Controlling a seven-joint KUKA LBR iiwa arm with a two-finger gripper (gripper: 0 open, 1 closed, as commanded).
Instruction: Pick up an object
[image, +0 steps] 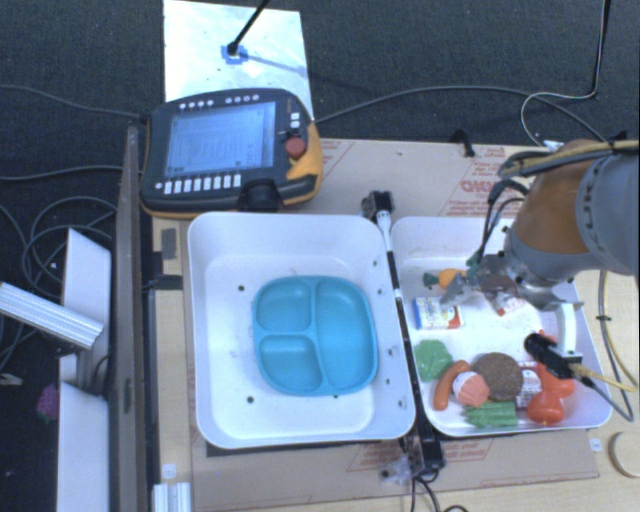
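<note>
My gripper (466, 286) hangs low over the upper middle of the right bin (430, 236), at the end of the grey and orange arm (560, 215) that reaches in from the right. A small orange carrot piece (446, 277) lies just left of it. A white and red packet (437, 314) sits slightly below and to its left. Along the bin's near side lie a green leafy toy (432, 357), a sausage (449, 383), a brown round patty (498, 375), a green pod (490, 415) and a red-orange pepper (548, 404). I see nothing held in the gripper.
The left bin (230, 240) holds a blue divided plate (314, 334). A teach pendant (230, 148) lies behind the left bin. A black clip (379, 206) sits at the far end of the wall between the bins. Cables run over the dark floor at the left.
</note>
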